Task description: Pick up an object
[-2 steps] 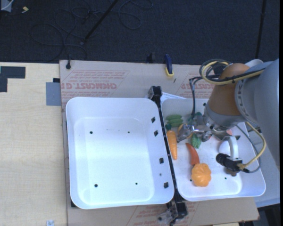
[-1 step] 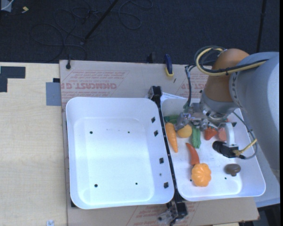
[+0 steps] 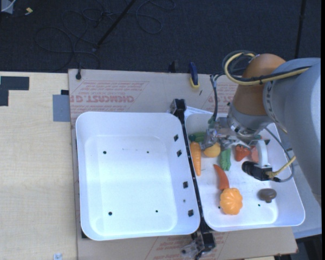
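Orange pumpkin (image 3: 231, 200) (right bin (image 3: 284, 216)) lies below the gripper (image 3: 218, 140).

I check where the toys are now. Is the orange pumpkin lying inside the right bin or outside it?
Inside. The orange pumpkin lies on the floor of the right bin, near its front wall, below the red pepper.

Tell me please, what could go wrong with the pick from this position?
1. The gripper sits low over a tight cluster: a yellow piece, a green piece and a carrot lie close together, so it may catch two or push one away.
2. The cluster lies near the divider between the bins, which the gripper might strike.
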`<move>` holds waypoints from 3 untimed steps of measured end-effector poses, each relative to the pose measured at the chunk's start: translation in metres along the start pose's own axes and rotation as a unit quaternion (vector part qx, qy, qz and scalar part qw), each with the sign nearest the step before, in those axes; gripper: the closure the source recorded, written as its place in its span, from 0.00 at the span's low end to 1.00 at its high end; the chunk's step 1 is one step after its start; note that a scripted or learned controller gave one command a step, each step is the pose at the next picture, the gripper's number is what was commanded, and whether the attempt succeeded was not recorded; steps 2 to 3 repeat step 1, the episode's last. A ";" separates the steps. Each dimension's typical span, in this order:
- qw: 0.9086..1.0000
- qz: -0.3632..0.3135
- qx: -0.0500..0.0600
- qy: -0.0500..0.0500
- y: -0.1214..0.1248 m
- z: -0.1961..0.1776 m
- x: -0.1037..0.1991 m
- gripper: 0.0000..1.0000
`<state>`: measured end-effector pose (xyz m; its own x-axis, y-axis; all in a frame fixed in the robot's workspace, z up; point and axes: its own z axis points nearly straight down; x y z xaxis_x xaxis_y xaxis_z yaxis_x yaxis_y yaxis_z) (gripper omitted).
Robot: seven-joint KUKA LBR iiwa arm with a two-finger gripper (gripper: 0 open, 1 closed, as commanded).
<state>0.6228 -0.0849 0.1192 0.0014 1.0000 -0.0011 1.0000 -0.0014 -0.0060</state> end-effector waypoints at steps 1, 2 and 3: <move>1.000 -0.003 -0.007 -0.001 0.023 -0.075 0.092 1.00; 1.000 -0.003 -0.007 -0.001 0.023 -0.075 0.092 1.00; 1.000 -0.003 -0.007 -0.001 0.023 -0.075 0.092 1.00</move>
